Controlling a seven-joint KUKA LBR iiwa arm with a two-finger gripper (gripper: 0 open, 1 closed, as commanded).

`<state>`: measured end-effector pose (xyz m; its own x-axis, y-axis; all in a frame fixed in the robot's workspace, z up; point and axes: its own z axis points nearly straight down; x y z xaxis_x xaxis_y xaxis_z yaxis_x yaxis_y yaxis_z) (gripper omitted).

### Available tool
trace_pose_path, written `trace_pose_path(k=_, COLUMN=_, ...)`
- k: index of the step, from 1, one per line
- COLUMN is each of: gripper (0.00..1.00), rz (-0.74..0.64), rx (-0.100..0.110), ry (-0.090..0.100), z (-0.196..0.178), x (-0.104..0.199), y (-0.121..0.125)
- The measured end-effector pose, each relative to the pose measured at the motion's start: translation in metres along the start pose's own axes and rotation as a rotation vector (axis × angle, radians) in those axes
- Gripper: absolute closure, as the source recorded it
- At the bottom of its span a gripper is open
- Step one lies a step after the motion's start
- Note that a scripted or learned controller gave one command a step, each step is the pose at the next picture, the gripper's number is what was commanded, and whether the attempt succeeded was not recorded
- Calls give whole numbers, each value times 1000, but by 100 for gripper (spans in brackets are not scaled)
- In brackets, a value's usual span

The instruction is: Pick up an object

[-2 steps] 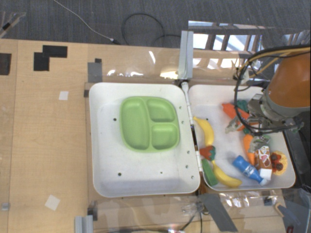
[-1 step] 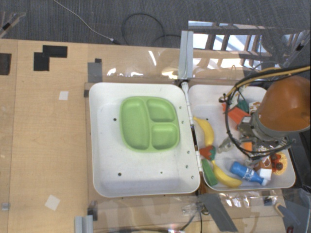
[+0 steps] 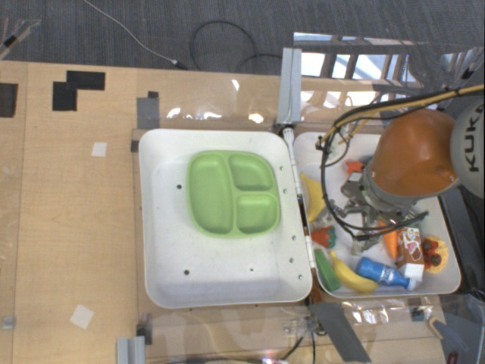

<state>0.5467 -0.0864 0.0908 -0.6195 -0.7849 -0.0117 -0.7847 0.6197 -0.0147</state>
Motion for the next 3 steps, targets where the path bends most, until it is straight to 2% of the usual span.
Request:
trace_pose_path(k=1, gripper=0, rz=-261, rx=-3, ry=0, z=2, x=-3, y=-38)
trace_pose_path(k=2, gripper=0, rz=-390, rx=-6, ry=-4, z=1, x=71, y=-70)
trace_pose_path(k=3, gripper=0, rz=-188, rx=-6, ry=2, z=4, x=12, y=-104)
